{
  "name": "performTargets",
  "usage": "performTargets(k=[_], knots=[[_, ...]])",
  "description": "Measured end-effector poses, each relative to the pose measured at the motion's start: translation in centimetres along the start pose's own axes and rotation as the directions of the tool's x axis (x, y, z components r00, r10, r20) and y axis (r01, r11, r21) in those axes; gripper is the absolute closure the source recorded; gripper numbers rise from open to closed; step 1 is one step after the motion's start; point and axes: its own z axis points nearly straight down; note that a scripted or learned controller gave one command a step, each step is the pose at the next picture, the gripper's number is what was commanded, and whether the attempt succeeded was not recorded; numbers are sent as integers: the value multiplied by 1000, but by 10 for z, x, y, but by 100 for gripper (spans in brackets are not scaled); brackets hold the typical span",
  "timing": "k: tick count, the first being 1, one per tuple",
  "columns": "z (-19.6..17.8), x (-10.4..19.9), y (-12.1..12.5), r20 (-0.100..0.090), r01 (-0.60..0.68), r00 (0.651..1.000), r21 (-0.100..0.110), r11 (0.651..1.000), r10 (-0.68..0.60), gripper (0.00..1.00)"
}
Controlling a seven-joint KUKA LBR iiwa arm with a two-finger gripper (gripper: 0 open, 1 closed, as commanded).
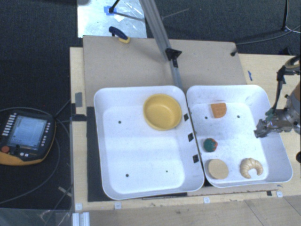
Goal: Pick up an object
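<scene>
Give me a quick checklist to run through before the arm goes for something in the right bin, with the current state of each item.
1. Targets present in the right bin: ok. An orange square block, a green and red ball, a tan round disc and a croissant lie there.
2. Targets spaced apart: ok. None of the four touch.
3. Gripper over the right bin: ok, near its right wall.
4. Gripper above a target: not ok. It sits over bare floor, right of the ball.
5. Finger state: cannot tell.
6. Left bin out of the way: ok. The yellow bowl stays inside it.
</scene>
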Motion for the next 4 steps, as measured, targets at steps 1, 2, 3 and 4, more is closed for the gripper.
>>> performTargets(k=[1,2,3,4], knots=[[-4,46,31,-1,5,1000,1,1000,-5,100],[-12,90,53,-1,4,1000,1,1000,-4,100],[1,139,69,-2,3,1000,3,1000,-3,100],[6,180,83,-1,3,1000,2,1000,-3,100]])
